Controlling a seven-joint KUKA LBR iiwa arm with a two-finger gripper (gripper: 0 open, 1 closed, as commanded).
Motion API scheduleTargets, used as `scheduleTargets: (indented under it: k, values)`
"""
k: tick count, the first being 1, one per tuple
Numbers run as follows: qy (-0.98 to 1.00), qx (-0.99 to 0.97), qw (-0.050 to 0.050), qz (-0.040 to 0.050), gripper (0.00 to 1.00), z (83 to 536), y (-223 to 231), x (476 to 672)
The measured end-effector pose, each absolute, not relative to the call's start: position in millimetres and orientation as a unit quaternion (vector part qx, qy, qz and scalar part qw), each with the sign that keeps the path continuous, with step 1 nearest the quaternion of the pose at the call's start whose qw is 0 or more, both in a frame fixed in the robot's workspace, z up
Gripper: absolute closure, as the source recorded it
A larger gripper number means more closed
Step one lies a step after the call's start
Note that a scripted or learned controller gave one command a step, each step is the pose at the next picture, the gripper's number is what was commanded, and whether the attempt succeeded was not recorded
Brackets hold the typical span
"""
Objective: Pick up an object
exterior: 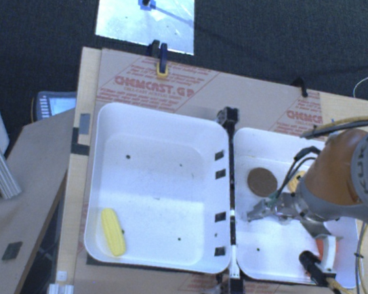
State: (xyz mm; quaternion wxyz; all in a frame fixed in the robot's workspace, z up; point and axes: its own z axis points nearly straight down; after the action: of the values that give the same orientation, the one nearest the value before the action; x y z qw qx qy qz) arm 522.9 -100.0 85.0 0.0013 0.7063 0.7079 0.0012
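A brown round disc (262, 181) lies flat in the right bin (248, 265), near its back left. My gripper (258, 211) hangs low over the right bin's middle, just in front of the disc and apart from it. A yellow corn cob (113, 232) lies in the front left corner of the left bin (167, 123). An orange and white thing (328, 249) shows at the right bin's right side, partly hidden by my arm.
The divider with black clips (226, 197) runs between the two bins. The grey arm with its orange band (334, 175) covers the right bin's right half. A cardboard sheet (179, 87) lies under both bins.
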Motion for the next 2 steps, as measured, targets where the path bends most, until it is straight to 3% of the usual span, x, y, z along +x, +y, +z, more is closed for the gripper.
scheduleTargets:
  k: [2]
  values:
    - [0.708,0.706,0.001,0.0012,0.0,85.0,-100.0,522.9]
